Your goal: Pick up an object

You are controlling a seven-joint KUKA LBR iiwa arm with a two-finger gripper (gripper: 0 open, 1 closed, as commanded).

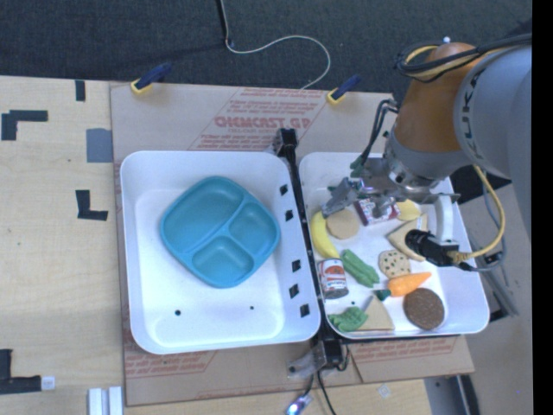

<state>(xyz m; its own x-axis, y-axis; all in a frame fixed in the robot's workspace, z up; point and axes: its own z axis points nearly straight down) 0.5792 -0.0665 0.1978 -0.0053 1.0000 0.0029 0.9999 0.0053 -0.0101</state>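
My gripper hangs low over the back of the right bin, among toy food. Its fingers look spread, so it reads as open, with nothing clearly held between them. A small red and white item lies right beside it, partly hidden. Just below the gripper are a tan round piece and a yellow banana. Further forward lie a green pickle, a small can, a spotted cracker, an orange carrot and a brown patty.
The left bin holds a blue divided plate. A black divider runs between the two bins. A green leaf on a sandwich slice sits at the right bin's front edge. The arm's cables loop over the bin's right side.
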